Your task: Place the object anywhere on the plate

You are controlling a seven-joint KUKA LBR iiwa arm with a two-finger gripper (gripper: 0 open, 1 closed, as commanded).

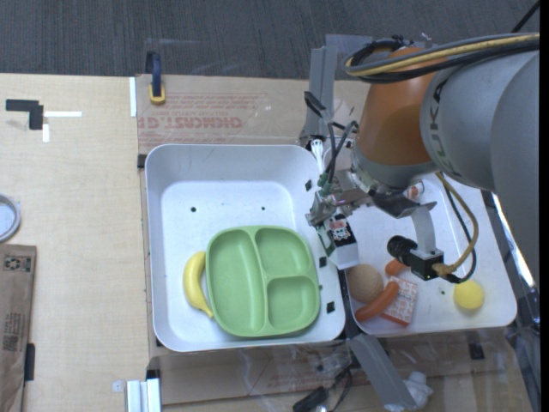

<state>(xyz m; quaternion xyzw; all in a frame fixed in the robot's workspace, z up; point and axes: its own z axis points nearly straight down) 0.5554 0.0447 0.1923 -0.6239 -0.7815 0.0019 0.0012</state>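
A green three-section plate (pixel 262 280) lies in the left white bin (pixel 156 230), toward its front. A yellow banana (pixel 196 283) rests against the plate's left rim. My gripper (pixel 340 245) hangs over the divide between the two bins, just off the plate's upper right corner and above a tan round object (pixel 364 281). The arm's wrist hides how the gripper stands, and nothing can be seen held in it. An orange sausage-shaped piece (pixel 377 301) lies beside the tan object in the right bin (pixel 446 320).
The right bin also holds a yellow ball (pixel 468 295), a red-and-white packet (pixel 401 304) and a small orange piece (pixel 393 267). The grey arm with its orange band (pixel 395 118) covers most of that bin. A cardboard sheet (pixel 214 114) lies behind the left bin.
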